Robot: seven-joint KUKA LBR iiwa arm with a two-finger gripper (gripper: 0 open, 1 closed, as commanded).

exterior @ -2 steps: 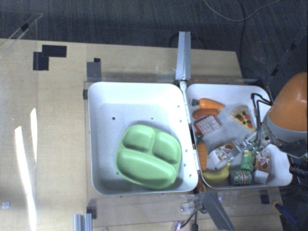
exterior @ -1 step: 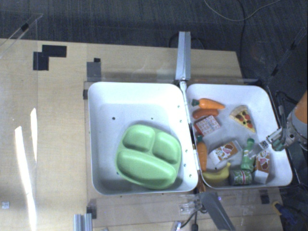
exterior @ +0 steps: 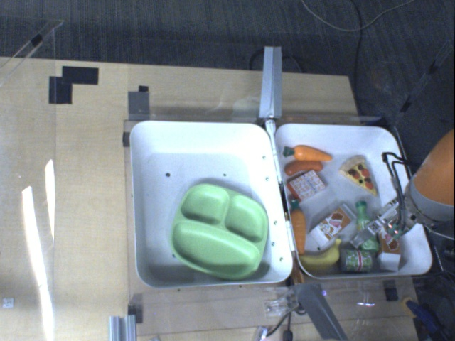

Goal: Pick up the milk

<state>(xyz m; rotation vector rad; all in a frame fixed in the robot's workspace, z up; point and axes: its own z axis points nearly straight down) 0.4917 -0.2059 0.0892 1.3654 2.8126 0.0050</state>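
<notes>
Milk (exterior: 333, 226) carton lies in the right bin (exterior: 334, 135).
Its long axis runs diagonally toward the counter's far right corner; tool (exterior: 387, 222) state: cannot tell.

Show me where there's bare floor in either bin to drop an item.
Left bin: bare along the back and left walls, around the green tray. Right bin: a small patch between carrot and pizza slice; its front half is crowded.

Green divided plate (exterior: 220, 230) in left bin (exterior: 146, 190); carrot (exterior: 313, 153), pizza slice (exterior: 359, 174), banana (exterior: 320, 257) in right bin (exterior: 419, 261).
</notes>
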